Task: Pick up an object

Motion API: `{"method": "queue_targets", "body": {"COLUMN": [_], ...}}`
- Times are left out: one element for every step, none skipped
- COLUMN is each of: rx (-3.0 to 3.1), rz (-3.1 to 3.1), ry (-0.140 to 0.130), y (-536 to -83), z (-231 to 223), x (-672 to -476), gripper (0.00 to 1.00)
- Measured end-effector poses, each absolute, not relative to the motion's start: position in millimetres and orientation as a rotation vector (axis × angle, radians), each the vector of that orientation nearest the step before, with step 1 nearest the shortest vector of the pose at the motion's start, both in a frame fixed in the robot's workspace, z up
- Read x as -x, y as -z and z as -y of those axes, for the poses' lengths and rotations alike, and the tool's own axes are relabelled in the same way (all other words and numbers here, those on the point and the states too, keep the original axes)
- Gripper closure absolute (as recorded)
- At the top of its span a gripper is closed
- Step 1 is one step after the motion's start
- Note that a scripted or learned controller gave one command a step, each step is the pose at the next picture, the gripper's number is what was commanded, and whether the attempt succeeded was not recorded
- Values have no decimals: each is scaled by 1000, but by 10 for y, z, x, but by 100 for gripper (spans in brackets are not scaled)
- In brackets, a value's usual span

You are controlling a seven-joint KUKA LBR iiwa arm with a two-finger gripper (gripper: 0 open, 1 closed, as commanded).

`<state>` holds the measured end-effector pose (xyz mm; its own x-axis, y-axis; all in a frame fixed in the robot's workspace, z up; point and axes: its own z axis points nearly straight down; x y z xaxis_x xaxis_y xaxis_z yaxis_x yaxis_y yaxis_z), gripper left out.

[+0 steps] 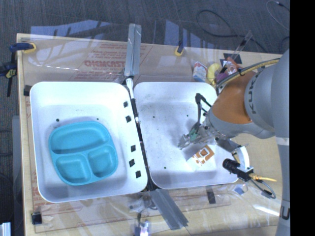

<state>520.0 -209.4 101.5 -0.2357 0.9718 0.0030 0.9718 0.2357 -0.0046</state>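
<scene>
Two bins sit side by side on the table [64, 53]. The left bin [39, 102] holds a tray [82, 152] in its near part. The right bin [162, 97] holds a packet [203, 155] near its right wall, and the gripper [189, 139] sits just left of the packet. The arm [246, 107] reaches over that bin's right rim.
</scene>
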Motion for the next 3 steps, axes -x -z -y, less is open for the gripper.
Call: {"method": "queue_targets", "body": {"rx": [1939,1933,1932], "rz": [2466,2469,2469], "ry": [-3,-4,-4], "y": [-1015,-1110,-1110], "z": [2094,2087,2087], "x": [-5200,-5203,-5203], "gripper": [0,100,0]}}
